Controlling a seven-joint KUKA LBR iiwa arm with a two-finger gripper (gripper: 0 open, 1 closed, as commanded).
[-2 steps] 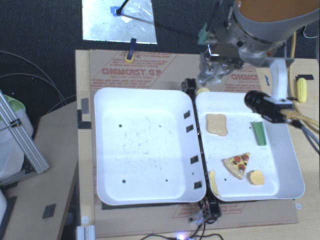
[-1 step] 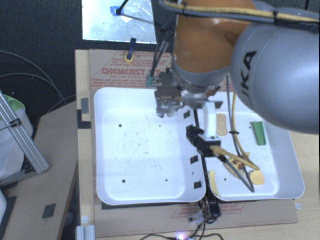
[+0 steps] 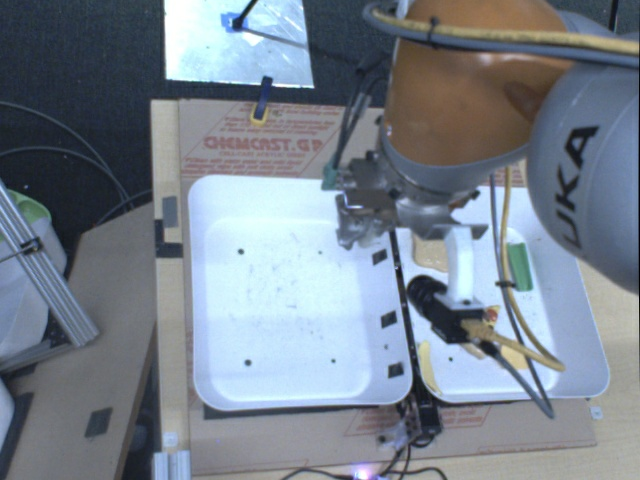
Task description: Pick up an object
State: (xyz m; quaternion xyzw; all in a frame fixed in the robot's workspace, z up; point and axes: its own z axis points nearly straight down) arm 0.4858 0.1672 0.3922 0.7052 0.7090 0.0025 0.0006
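My gripper point(image 3: 352, 230) hangs low over the far right part of the left bin point(image 3: 215, 268), close to the divider between the two bins. Nothing shows between its tips, and the wrist hides them from above. In the right bin point(image 3: 585, 353), a green flat piece point(image 3: 518, 266) lies near the right wall. A tan flat object point(image 3: 432, 256) lies partly under the wrist. A pale yellow curved piece point(image 3: 425, 366) rests at the near left corner. The big orange and grey arm covers the far part of the right bin.
Both bins stand on a cardboard sheet point(image 3: 260, 143) with red print. A shiny metal plate point(image 3: 235, 28) lies behind it. Small dark specks dot the left bin's floor. A side table with metal rails point(image 3: 40, 268) stands at the left.
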